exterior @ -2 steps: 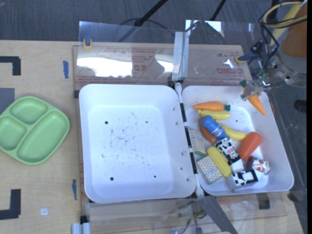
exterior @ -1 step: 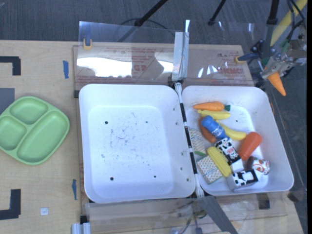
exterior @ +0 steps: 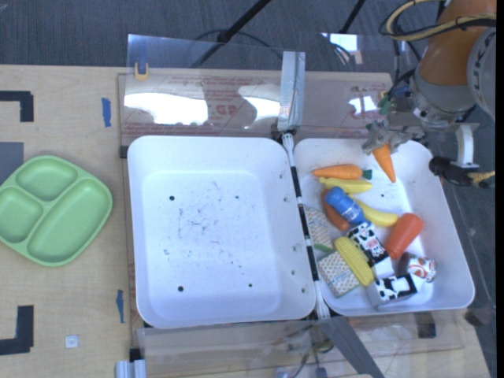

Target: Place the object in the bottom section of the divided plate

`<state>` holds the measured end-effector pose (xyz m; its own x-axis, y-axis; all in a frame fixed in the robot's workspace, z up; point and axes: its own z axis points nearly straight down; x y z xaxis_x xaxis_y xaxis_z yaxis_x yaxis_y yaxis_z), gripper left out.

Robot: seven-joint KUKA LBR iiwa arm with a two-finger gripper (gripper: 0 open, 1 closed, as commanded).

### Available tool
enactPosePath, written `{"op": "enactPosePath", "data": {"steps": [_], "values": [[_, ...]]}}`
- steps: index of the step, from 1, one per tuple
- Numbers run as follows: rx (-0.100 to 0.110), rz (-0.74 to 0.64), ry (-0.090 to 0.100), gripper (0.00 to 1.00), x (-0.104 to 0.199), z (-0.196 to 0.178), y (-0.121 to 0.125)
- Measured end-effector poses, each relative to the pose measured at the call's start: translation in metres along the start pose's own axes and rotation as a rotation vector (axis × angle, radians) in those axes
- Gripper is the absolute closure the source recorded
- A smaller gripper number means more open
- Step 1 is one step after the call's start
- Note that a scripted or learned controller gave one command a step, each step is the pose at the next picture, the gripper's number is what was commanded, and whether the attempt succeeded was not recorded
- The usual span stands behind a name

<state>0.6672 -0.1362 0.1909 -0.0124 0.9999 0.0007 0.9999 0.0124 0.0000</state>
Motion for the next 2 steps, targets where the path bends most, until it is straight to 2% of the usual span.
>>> {"op": "enactPosePath", "data": {"steps": [1, 2], "values": [[0.003, 0.213, 0.0, 1.0, -0.006, 0.023, -0.001], [-0.002, 0.152, 0.0, 1.0, 0.091, -0.015, 0.001]]}}
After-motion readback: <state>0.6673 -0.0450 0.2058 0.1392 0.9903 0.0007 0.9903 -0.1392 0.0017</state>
